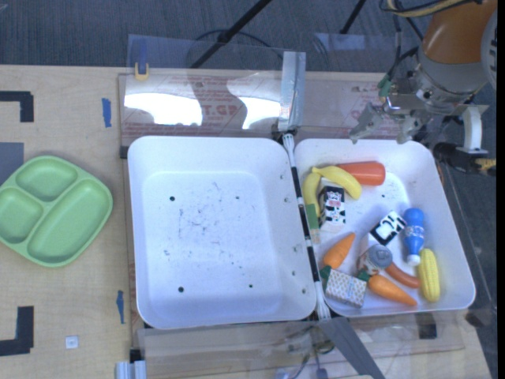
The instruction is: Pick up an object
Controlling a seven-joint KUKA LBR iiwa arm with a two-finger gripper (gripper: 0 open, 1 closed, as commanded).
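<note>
The right bin [450, 212] holds a heap of toy food. A yellow banana [338, 179] and a red-orange cylinder [364, 172] lie at its far side, with a small cow-patterned carton [334, 205] just below them. Nearer the front are a black-and-white block [387, 227], a blue bottle [413, 234], a corn cob [428, 275], carrots [339, 251] and a speckled box [346, 288]. My gripper [384, 129] hangs above the bin's far rim, behind the red-orange cylinder. It is open, with nothing between its fingers.
The left bin [209, 227] adjoins the right one along a central divider. A green sectioned plate [51, 209] lies on the bench at the far left. A clear panel and a metal post [292, 89] stand behind the bins.
</note>
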